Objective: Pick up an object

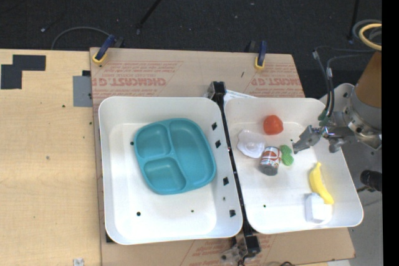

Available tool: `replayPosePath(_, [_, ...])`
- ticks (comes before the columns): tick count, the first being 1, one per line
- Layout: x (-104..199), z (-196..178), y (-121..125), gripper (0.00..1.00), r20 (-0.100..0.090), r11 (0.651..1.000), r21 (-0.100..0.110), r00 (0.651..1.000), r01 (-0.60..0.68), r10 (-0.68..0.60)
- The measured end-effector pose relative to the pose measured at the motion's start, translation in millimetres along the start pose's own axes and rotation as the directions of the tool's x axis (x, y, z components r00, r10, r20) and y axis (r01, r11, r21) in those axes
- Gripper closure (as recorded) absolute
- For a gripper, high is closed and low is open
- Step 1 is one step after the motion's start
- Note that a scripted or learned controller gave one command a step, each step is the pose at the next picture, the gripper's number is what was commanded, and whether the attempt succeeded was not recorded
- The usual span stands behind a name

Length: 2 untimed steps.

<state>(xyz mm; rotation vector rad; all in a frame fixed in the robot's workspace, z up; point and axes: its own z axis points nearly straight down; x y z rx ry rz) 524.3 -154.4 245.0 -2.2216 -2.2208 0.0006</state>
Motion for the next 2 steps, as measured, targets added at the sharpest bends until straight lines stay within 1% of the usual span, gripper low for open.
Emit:
replayPosePath(1, [-0.4, -10.0, 0.0, 1.0, 0.0, 1.0, 0.0, 1.0, 0.0, 0.0])
replayPosePath(2, [-0.4, -9.6, -0.1, 0.0, 0.0, 1.0, 0.0, 1.0, -0.001, 0.001])
